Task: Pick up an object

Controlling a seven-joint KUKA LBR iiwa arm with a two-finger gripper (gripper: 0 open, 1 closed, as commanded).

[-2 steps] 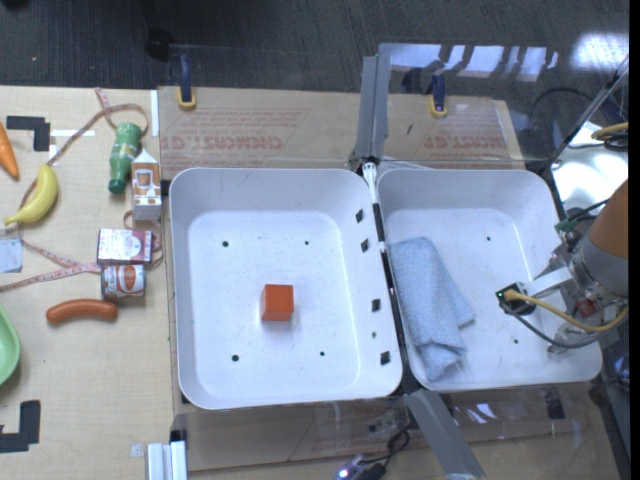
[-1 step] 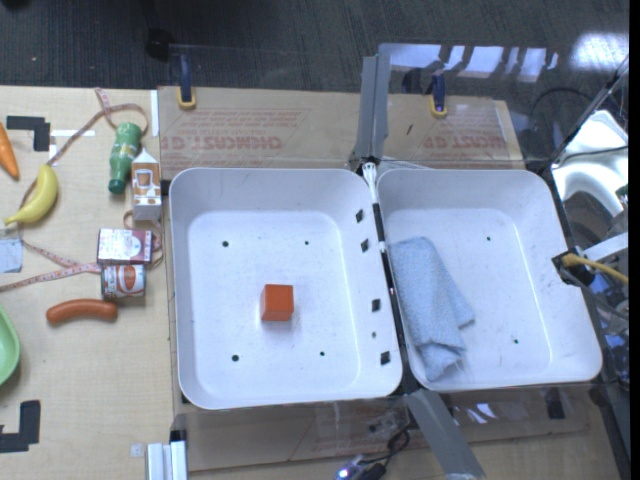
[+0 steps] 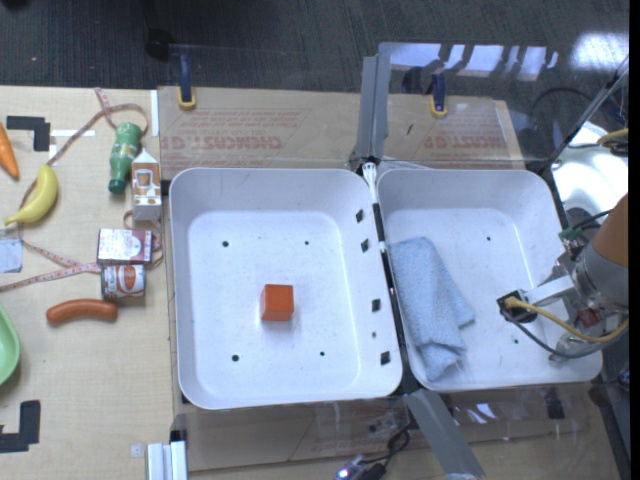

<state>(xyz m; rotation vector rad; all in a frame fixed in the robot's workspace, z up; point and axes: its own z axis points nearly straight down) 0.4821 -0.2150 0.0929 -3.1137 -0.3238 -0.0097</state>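
An orange-red cube (image 3: 277, 302) rests near the middle of the left white bin (image 3: 190, 268). A grey-blue cloth (image 3: 430, 303) lies crumpled along the left side of the right white bin (image 3: 480, 193). My gripper (image 3: 582, 315) hangs low over the right bin's near right corner, well to the right of the cloth and not touching it. The wrist and cabling hide much of it, and I see nothing held in it.
Left of the bins, the bench holds a banana (image 3: 35, 196), a carrot (image 3: 8, 154), a green bottle (image 3: 124, 153), a small carton (image 3: 146, 190), a box (image 3: 125, 246), a can (image 3: 124, 281), a sausage (image 3: 82, 312) and a measuring tape (image 3: 60, 148).
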